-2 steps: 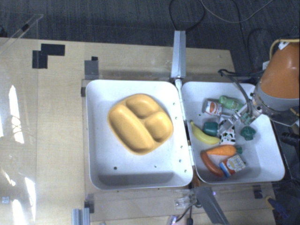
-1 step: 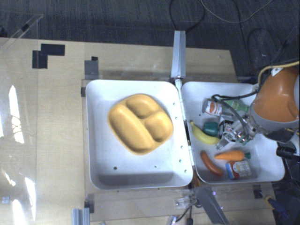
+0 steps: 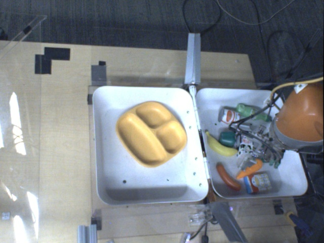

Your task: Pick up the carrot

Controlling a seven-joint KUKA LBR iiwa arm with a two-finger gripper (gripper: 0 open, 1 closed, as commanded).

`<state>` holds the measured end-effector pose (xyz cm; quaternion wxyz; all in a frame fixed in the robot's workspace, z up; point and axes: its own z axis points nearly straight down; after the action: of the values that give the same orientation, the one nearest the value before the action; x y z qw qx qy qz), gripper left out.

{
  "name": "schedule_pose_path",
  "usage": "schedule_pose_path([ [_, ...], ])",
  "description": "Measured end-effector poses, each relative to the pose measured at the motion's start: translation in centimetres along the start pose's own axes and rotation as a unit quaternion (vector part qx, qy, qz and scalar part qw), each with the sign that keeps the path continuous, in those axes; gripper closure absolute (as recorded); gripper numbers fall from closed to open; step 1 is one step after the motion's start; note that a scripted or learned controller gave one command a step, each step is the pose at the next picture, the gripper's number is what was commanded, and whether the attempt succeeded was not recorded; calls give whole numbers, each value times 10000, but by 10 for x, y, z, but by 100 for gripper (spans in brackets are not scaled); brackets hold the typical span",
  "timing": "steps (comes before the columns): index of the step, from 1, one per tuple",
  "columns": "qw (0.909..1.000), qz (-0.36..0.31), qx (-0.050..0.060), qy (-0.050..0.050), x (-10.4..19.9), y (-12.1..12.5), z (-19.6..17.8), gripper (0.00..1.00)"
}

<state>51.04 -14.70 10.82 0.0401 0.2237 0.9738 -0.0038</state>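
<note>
The carrot [image 3: 250, 168] is located in the right bin [image 3: 298, 184], toward its front edge and right of centre. It is seen as a short orange piece lying at a slant, with its higher end pointing toward the right wall. It is judged to be a small toy or plastic item: light, stiff and smooth, so some slipperiness is to be expected. A grasp across its narrow width, at mid-length, is recommended, since the tapered ends offer little surface.

The carrot is crowded. A small jar with a blue cap [image 3: 257, 183] lies just beside it on the front side, apparently touching. A red sausage [image 3: 228, 176] lies near it, toward the bin's front-left corner. A yellow banana [image 3: 219, 145] and a dark green object [image 3: 228, 138] are placed further back, near the left wall. A can with a red label [image 3: 229, 116] and a green bottle [image 3: 248, 109] are placed toward the rear edge. Contact with the jar is judged a risk during closing.

The hand [image 3: 253, 153] is positioned low over the bin, directly behind and above the carrot, with its metal parts overlapping the carrot's upper end. Whether the hand is wide, narrow or closed on anything cannot be told. The arm is extended in from the right edge, with the orange band [image 3: 301, 116] above the wrist.

The left bin [image 3: 109, 186] carries a yellow divided dish [image 3: 152, 132] on the tabletop [image 3: 50, 151].
</note>
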Motion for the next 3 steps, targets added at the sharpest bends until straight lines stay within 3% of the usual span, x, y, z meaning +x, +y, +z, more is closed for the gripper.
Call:
schedule_pose_path([
  [1,9774,-2113,-38,6,-10,-23,0,0],
  [2,9518,-3066,-63,55,-22,-51,1,0],
  [3,9850,-1714,-27,192,-130,3,12,0],
])
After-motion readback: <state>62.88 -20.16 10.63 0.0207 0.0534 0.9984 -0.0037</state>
